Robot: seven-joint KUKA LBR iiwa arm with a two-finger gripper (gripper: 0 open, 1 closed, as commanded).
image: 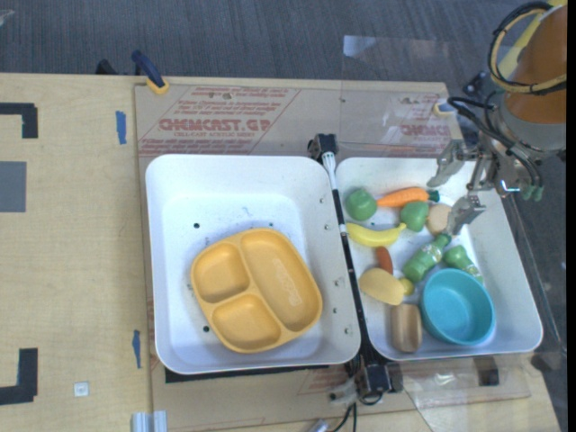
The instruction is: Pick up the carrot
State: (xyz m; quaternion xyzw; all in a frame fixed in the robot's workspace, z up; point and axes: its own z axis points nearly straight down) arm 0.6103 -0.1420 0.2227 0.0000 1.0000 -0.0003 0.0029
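The carrot (402, 196) is orange and lies flat near the far edge of the right bin (522, 268), between a green pepper (360, 204) and a round green fruit (415, 214). My gripper (456, 190) hangs over the far right part of that bin, just right of the carrot's tip. Its two fingers stand apart, open, with nothing held between them. A beige piece (438, 217) lies close under the nearer finger (466, 211).
The right bin also holds a banana (376, 234), a yellow lemon-like piece (384, 286), a small red piece (385, 259), green vegetables (420, 261), a blue bowl (457, 306) and a bread roll (406, 327). A yellow divided plate (256, 288) lies in the left bin (180, 196).
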